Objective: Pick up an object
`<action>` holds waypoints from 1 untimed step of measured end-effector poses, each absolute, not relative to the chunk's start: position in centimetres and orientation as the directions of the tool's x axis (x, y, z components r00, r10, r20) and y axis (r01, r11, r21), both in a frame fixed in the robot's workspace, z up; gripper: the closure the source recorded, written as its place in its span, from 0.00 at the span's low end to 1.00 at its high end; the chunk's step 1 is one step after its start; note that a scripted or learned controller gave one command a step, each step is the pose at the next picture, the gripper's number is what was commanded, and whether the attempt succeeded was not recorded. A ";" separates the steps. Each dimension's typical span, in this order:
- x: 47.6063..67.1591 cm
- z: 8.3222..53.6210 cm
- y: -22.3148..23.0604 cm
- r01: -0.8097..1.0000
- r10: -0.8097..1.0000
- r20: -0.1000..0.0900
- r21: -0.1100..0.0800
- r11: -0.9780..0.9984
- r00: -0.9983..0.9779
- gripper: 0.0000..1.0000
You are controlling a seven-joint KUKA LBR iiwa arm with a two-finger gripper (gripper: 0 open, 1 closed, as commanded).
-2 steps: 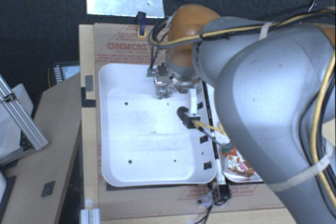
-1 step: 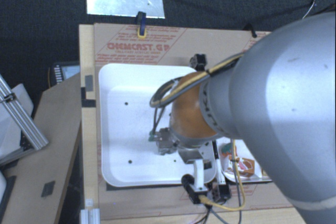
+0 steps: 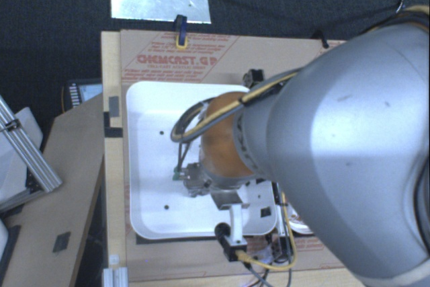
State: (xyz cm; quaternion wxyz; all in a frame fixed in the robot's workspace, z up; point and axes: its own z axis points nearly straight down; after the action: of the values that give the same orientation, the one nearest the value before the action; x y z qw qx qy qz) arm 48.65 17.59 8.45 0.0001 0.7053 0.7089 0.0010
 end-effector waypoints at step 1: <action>53.3 12.7 12.7 1.000 1.000 -0.001 0.006 -0.003 0.003 1.00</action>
State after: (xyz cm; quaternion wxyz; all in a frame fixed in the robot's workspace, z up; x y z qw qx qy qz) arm 53.28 12.67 12.73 0.0026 0.7082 0.7060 0.0016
